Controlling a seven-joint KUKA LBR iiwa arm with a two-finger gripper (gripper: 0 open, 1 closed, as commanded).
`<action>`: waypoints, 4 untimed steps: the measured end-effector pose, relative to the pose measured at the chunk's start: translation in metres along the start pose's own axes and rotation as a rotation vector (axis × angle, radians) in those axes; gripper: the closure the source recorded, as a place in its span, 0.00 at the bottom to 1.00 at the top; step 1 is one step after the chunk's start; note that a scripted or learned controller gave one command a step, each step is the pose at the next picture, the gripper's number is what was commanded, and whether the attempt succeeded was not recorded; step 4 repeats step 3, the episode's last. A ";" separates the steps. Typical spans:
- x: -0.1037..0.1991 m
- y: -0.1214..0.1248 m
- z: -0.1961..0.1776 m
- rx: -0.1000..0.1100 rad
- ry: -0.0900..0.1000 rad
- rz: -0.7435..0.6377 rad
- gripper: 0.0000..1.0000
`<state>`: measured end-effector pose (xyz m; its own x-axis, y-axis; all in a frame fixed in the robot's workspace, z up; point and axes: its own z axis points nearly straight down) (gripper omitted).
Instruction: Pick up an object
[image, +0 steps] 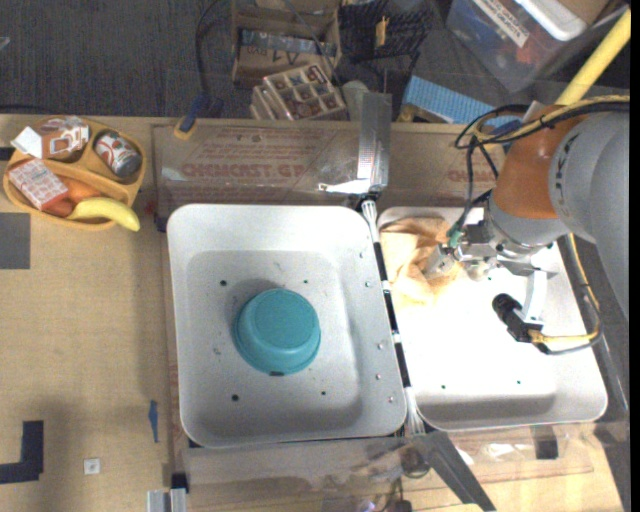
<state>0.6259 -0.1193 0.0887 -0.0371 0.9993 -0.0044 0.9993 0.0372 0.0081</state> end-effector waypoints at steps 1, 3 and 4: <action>0.015 0.041 0.001 0.009 0.000 -0.284 0.00; 0.048 0.045 -0.105 0.001 0.003 -0.479 1.00; 0.048 0.045 -0.105 0.001 0.003 -0.479 1.00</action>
